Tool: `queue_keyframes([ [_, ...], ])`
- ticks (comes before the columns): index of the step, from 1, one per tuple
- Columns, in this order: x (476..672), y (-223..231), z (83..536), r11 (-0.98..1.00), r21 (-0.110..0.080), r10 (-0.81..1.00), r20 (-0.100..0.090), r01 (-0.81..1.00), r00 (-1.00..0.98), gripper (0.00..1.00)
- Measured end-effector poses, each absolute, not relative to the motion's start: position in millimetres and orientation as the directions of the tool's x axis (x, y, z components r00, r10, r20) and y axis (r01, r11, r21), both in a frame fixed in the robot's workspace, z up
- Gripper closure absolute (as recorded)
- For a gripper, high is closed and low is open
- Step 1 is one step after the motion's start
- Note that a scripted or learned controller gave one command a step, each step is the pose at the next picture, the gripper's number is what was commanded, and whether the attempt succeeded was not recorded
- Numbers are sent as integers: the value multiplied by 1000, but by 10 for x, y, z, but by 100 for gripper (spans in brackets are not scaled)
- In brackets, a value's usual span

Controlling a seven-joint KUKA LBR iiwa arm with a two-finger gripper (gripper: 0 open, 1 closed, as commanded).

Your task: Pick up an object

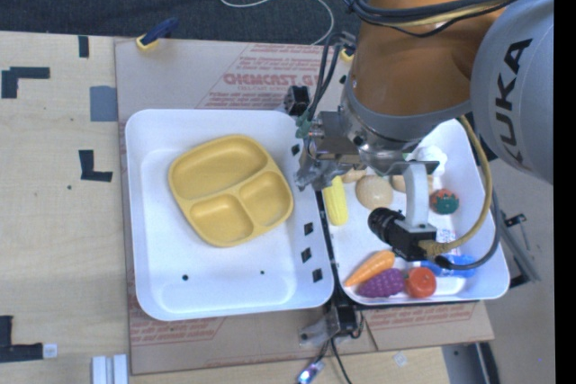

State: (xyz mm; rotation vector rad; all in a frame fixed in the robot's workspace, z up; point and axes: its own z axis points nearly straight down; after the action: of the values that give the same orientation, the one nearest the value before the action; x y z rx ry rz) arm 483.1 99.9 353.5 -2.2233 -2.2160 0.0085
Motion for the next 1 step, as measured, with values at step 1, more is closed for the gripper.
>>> queue_keyframes([
  [1, 4831, 382, 3351, -6, -5, 1000, -2, 1000, 6, 100],
])
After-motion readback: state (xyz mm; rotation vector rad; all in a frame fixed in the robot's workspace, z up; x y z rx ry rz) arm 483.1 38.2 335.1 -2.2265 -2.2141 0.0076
